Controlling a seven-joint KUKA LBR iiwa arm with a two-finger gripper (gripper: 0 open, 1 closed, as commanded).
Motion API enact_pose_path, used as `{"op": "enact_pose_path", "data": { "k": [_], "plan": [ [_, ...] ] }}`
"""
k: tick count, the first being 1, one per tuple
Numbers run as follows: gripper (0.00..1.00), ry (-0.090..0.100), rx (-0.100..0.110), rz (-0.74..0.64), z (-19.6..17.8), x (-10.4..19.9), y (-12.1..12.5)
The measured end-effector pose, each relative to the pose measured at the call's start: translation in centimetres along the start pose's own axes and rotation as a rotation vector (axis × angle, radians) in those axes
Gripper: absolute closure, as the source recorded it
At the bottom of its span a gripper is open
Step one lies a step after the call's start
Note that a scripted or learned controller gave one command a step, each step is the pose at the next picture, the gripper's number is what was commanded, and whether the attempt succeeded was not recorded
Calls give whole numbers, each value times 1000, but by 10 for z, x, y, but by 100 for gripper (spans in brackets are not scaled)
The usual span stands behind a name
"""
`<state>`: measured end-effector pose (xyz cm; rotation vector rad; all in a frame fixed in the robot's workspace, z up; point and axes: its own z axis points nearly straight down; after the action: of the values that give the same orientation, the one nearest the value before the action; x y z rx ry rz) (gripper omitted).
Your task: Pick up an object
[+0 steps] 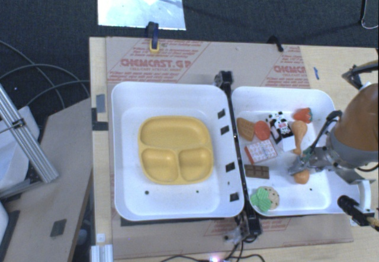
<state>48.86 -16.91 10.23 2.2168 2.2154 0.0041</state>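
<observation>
Right bin (320,199): pincer (299,169) low beside an orange piece (302,177).

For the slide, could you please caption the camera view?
Gripper low in the right bin among toy food, by an orange piece; yellow tray in the left bin.

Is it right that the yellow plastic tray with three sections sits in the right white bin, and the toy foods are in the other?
Not quite. The camera view shows the yellow plastic tray with three sections in the left white bin; the toy foods lie in the right white bin.
</observation>
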Motion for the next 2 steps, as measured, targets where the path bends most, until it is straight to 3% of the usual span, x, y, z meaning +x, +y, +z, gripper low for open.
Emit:
{"op": "enact_pose_path", "data": {
  "k": [1,2],
  "plan": [
    [100,2,-8,-12,-76,41,91],
    [100,3,2,-8,-4,88,117]
  ]
}}
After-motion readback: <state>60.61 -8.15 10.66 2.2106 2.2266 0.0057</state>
